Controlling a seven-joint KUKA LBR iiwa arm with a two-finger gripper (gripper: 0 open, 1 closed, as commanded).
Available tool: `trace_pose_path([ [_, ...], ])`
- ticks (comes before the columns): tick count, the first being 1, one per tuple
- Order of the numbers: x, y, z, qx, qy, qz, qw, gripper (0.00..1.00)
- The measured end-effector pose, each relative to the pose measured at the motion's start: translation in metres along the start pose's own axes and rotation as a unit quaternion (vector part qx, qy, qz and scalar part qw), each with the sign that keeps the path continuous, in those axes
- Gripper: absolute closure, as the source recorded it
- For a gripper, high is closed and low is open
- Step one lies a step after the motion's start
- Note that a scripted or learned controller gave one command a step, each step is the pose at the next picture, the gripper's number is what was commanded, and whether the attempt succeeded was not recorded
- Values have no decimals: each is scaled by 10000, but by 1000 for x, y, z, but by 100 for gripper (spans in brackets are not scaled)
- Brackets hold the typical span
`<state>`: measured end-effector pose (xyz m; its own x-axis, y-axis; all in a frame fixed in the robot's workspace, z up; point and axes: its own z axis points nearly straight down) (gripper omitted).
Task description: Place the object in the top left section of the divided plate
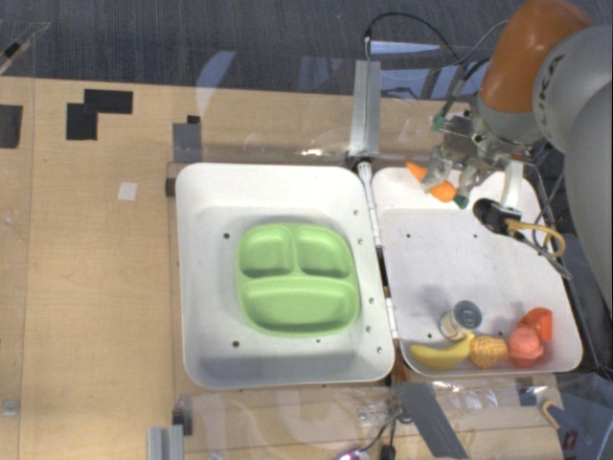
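Note:
A green divided plate lies in the middle of the left white bin, with two small sections at the far side and one long section nearer me. Its top left section holds nothing. My gripper hangs over the far edge of the right bin, pointing down. An orange carrot-like object shows between its fingers, and its pointed end sticks out to the left. The gripper is shut on it.
At the right bin's near edge lie a banana, a yellow-orange fruit, a pink peach, a red item and a small grey round can. A metal rail stands between the bins at the back.

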<state>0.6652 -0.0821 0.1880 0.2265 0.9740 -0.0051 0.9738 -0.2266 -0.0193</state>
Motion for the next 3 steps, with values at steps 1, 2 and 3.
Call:
trace_pose_path([
  [1,77,-66,-4,-105,38,338,9994,100],
  [2,109,-142,8,-90,38,811,9967,100],
  [3,190,-84,-9,-93,43,1637,9865,100],
])
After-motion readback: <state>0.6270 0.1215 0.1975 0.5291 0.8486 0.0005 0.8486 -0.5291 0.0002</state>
